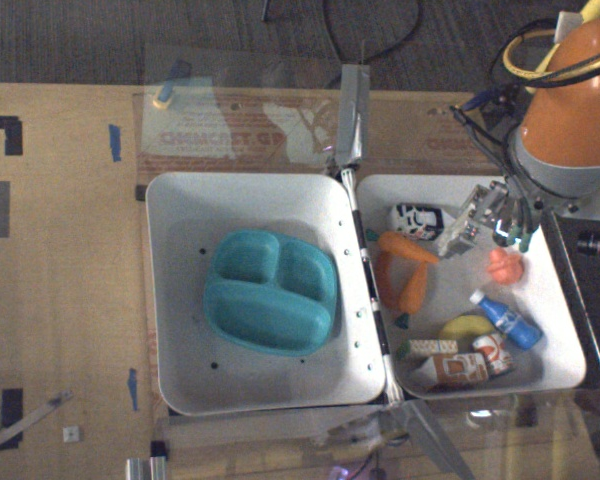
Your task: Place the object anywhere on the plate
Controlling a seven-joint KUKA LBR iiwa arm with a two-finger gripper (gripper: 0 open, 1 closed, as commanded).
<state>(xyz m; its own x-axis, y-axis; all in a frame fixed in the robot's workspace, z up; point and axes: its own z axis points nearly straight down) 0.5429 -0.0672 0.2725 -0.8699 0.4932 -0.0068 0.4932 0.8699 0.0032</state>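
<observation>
Two shallow white bins sit side by side on the bench. Nearest the bottom edge of the right bin (570,368) lie a small carton (458,368) and a red-and-white packet (493,350), with a yellow banana-shaped toy (464,326) and a blue bottle (508,322) just behind them. Further back an orange carrot-like toy (414,286) lies beside a second orange piece (408,249), and a pink-orange object (505,266) rests near the right wall. A black-and-white item (417,219) sits at the far end. The left bin (170,358) holds the teal divided plate (271,291), which has nothing on it. The gripper (477,223) hangs over the right bin's far part, above the pink-orange object; whether its fingers are apart or together cannot be told
</observation>
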